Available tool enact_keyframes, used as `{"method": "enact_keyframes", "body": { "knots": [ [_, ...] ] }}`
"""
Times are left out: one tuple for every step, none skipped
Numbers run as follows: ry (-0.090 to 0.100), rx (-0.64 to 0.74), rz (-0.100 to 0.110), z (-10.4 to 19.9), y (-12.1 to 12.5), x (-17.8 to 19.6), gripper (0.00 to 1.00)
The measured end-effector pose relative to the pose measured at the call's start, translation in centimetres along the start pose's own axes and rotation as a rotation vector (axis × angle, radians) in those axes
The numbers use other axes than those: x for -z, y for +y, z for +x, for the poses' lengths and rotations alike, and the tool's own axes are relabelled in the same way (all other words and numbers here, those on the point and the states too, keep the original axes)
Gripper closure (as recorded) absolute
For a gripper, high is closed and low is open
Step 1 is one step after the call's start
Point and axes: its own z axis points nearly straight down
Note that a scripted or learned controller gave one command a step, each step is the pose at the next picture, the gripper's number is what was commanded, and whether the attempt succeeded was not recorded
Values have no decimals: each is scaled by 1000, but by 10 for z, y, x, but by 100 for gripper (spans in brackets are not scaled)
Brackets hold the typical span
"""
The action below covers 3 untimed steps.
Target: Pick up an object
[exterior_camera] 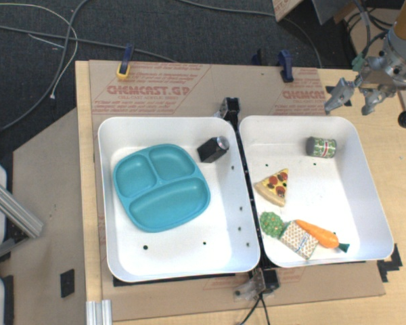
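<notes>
Fingers (339,99) of the gripper (355,100) are spread apart with nothing between them, hanging over the bench (189,90) just beyond the far right corner of the right bin (372,202), up at the top right of the view. Grey arm (399,53) comes in from the right edge above them.

Inside the right bin lie five things. Near its far wall is a small green can (321,147) on its side, the closest thing to the gripper but well apart from it. Toward the middle sits a pizza slice (273,187) (a toy, by the look of it). Along the near wall, a green leafy piece (272,223) touches a patterned block (300,239), and a carrot (318,233) lies against that block, its tip pointing right.

Left bin (115,249) holds a teal divided plate (162,187), tilted slightly in the frame, taking up much of the bin's left and middle. A small black item with a silver end (213,149) rests near the far right corner of that bin, just beside the plate's upper right edge but apart from it.

Two blue clamps (126,60) grip the bench's far edge.
</notes>
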Motion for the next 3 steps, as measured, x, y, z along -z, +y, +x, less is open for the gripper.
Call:
{"method": "enact_keyframes", "body": {
  "knots": [
    [-2,3,-14,1,2,9,0],
    [-2,4,-10,3,5,-33,0],
    [-1,4,-8,2,9,-95,0]
  ]
}}
